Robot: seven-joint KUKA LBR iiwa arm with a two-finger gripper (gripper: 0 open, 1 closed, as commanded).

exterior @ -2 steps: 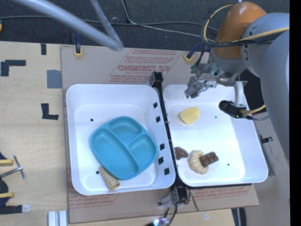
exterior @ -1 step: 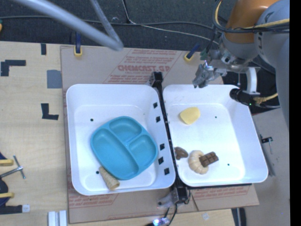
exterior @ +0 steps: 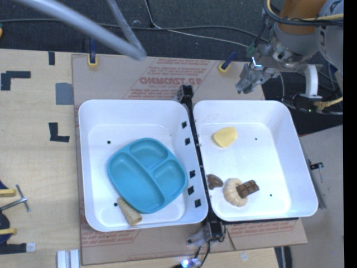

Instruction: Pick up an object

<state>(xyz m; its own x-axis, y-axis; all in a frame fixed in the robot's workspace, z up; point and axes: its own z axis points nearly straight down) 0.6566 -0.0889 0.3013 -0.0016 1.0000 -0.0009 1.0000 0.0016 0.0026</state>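
While gripper (exterior: 247,84) hangs beyond right bin (exterior: 295,144) far rim, I pick yellow piece (exterior: 225,137) as target: lone, below-left of jaws, well apart. Advise descent square over it, clear of bin wall. Jaw spread: cannot tell. Nothing seen held, nothing touched.

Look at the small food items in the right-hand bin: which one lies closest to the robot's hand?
The pale yellow piece. It sits alone in the upper part of the right bin, closest to the hand; the brown and cream pieces lie clustered at the bin's lower edge.
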